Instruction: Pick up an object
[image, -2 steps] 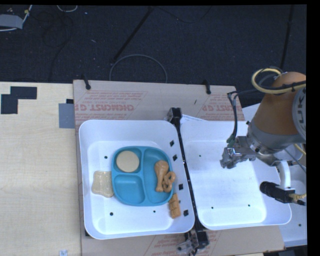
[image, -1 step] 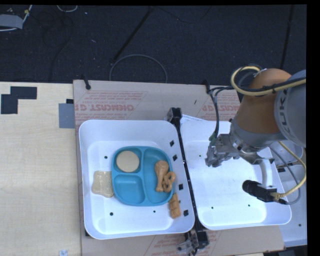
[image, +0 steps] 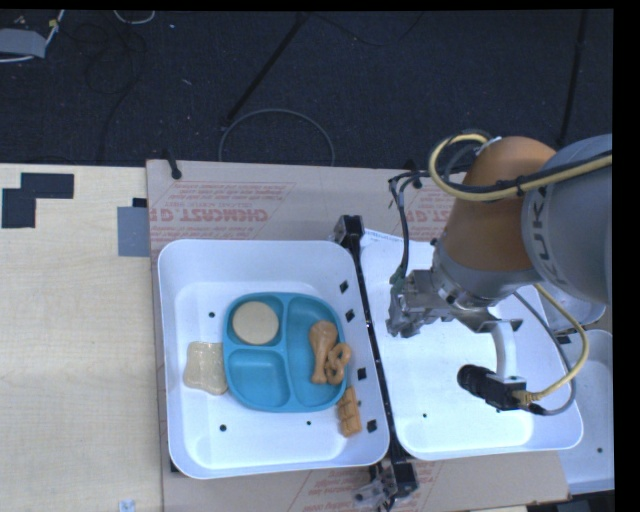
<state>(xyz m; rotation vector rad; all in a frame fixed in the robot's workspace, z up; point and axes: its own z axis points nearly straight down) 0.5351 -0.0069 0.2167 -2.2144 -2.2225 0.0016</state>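
We saw 2 bins on counter (image: 80, 330). Left bin (image: 190, 270) held blue tray (image: 275, 385): round piece (image: 254, 322), pretzel (image: 328, 352); pale piece (image: 205, 367) beside tray. Gripper (image: 405, 315) hung over right bin (image: 450, 420) near divider, likely searching; grasp state unclear to us.

One camera here, fixed high above the bench (image: 80, 330), looking down at a slant. The far side runs along the top of the frame, where dark floor (image: 300, 80) and loose cables show beyond the bench edge. It sits back far enough to take in both white bins whole, the left bin (image: 175, 290) near centre and the right bin (image: 560, 435) beside it. The arm (image: 540, 230) comes in from the right, big and close to the lens, covering part of that right bin.
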